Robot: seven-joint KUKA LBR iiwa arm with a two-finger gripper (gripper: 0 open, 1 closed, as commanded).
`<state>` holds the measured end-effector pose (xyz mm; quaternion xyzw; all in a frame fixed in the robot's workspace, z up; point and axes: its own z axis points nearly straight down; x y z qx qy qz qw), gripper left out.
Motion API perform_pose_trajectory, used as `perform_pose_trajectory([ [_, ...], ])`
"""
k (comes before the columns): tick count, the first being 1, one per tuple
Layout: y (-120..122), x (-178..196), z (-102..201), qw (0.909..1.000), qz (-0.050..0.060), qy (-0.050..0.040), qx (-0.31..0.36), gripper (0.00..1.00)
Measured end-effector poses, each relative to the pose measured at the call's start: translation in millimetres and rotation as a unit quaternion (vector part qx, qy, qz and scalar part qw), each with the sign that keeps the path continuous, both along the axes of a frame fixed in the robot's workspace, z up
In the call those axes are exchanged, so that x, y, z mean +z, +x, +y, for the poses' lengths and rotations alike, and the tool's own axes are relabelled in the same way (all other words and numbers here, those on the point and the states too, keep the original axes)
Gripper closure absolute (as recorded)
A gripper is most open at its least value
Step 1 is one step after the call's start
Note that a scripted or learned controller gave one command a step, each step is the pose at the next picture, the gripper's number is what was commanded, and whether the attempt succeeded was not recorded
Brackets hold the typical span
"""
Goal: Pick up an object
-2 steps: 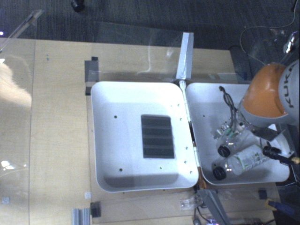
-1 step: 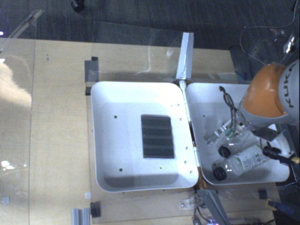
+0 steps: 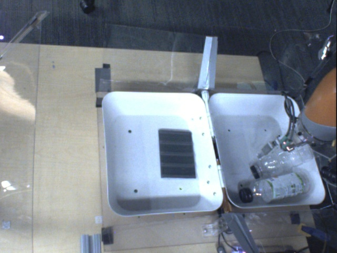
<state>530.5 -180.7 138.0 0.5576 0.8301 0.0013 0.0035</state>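
- Shallow white plastic left bin [image 3: 118,141], its floor bearing a dark grey ribbed rectangular block [image 3: 177,153] striped by three grooves.
- Shallow white plastic right bin [image 3: 237,115].
- Clear plastic bottle with black cap [image 3: 274,187], pale greenish label.
- Pale tan wooden bench [image 3: 63,157].
- Arm's orange band [image 3: 321,101].

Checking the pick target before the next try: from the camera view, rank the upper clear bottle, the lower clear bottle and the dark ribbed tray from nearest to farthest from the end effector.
1. Upper clear bottle, right bin, just below the end effector.
2. Lower clear bottle, right bin's near edge.
3. Dark ribbed tray, middle of the left bin.
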Motion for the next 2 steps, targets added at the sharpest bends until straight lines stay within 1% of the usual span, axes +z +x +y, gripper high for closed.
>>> perform_pose_trajectory([
  [1,-8.4,-48.1,19.7,0.9995,-0.006,-0.0011,0.031,0.0],
  [2,-8.7,-47.8,77.7,0.9978,-0.005,-0.0002,0.066,0.0],
])
